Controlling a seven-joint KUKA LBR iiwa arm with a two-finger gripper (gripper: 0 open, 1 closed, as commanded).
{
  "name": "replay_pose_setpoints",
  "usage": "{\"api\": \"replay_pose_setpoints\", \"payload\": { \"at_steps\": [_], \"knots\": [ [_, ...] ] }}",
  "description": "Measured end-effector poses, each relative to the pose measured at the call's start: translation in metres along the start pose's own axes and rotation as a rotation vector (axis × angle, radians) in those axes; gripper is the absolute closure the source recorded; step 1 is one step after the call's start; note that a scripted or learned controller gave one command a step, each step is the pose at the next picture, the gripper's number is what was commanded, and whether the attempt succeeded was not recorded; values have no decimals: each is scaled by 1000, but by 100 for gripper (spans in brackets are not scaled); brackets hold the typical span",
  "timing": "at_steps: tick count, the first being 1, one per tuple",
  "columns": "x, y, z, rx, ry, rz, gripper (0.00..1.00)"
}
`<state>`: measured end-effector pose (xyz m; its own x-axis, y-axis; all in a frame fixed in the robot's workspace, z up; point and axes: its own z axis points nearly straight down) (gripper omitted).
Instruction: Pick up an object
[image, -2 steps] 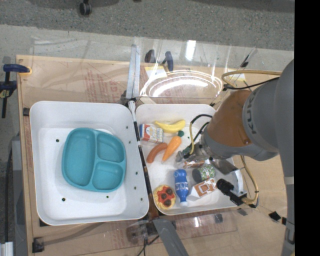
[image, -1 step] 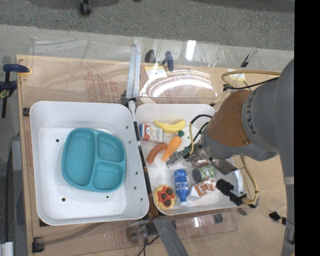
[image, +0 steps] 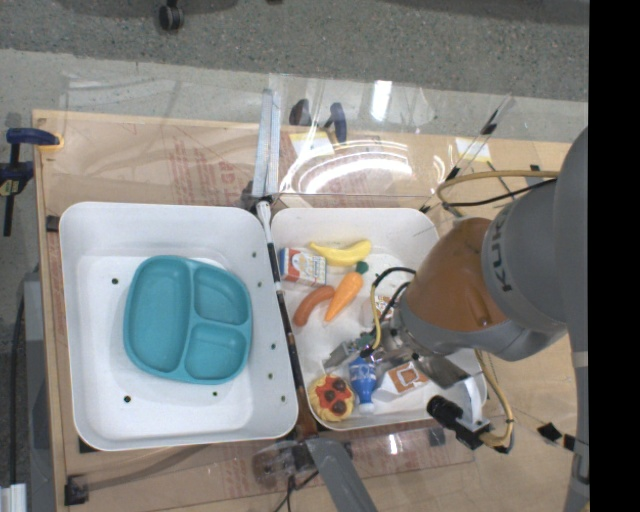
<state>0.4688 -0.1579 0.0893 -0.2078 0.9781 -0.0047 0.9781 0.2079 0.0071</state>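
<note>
— So, where is the arm (image: 500, 290)?

— It comes in from the right and hangs over the right bin (image: 420, 222). Its grey body and orange band cover that bin's right half. The gripper (image: 372, 352) is low in the bin, at the near side, just above a small blue bottle (image: 363, 383).

— Is it pinching the bottle?

— I cannot tell. The wrist hides most of the fingers, and whether they are spread or pressed together is not visible. The bottle stands right below the metal parts, near or touching them.

— What else lies in that bin?

— A yellow banana (image: 341, 251) near the far wall, a small carton (image: 302, 265) just to its left, and a carrot (image: 345, 294) lying at a slant below the banana. A red sausage (image: 313, 303) lies beside the carrot, on its left. At the near left corner there is a toy pizza slice (image: 334, 397) just beside the bottle. A brown and white packet (image: 407, 377) lies to the right of the bottle, partly under the arm.

— And the left bin (image: 90, 240)?

— It holds a teal divided plate (image: 187, 319) with three compartments, sitting about in the middle.
</note>
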Motion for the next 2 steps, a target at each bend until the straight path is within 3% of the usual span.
{"api": "replay_pose_setpoints", "payload": {
  "at_steps": [1, 2],
  "knots": [
    [-2, 0, -10, 1, 0, -1, 100],
    [19, 11, -127, 7, 3, 287, 100]
  ]
}}
